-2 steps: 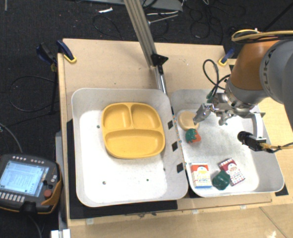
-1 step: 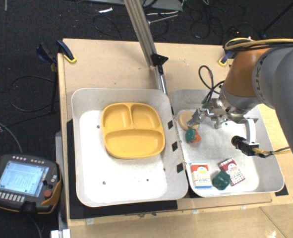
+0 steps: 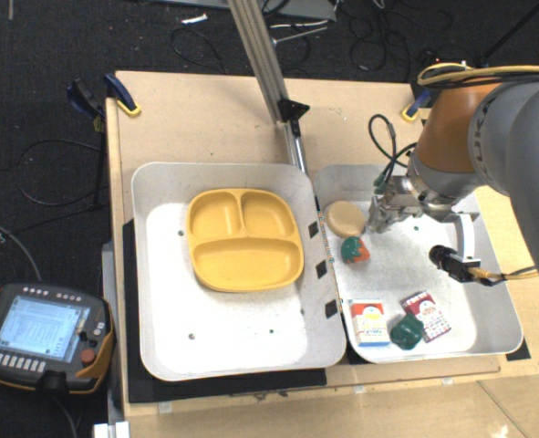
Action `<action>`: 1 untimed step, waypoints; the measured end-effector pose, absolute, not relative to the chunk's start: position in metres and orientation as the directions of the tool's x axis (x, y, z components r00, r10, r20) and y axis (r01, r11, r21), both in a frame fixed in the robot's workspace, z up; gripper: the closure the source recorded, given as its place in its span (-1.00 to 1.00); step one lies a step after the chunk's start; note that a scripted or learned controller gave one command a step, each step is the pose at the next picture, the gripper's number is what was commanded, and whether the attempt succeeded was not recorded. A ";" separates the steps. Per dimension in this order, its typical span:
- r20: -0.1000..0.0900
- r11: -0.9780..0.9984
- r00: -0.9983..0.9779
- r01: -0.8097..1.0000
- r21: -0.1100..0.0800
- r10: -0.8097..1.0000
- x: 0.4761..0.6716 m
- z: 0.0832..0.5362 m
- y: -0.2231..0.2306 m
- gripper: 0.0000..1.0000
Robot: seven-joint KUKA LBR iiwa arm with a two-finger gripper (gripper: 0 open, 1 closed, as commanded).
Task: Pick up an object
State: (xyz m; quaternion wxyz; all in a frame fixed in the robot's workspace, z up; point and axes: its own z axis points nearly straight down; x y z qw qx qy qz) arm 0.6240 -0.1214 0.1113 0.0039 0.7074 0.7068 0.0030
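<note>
My gripper (image 3: 379, 219) hangs over the right bin (image 3: 488, 331), near its back left part. Just left of it lies a tan round disc (image 3: 345, 217), and below it a small green and orange ball-like toy (image 3: 355, 251). Along the bin's front sit a white and blue card box (image 3: 369, 322), a dark green lump (image 3: 406, 332) and a red and white packet (image 3: 426, 314). Nothing shows between the fingers, and how they stand is too small to make out.
A yellow divided plate (image 3: 245, 240) rests in the left bin (image 3: 160, 336). A metal pole (image 3: 260, 48) slants up from between the bins. A teach pendant (image 3: 41, 334) lies on the floor at the lower left.
</note>
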 end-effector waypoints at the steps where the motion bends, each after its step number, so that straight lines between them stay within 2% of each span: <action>1: -0.001 0.002 -0.002 1.000 0.004 1.000 0.623 0.154 -0.120 1.00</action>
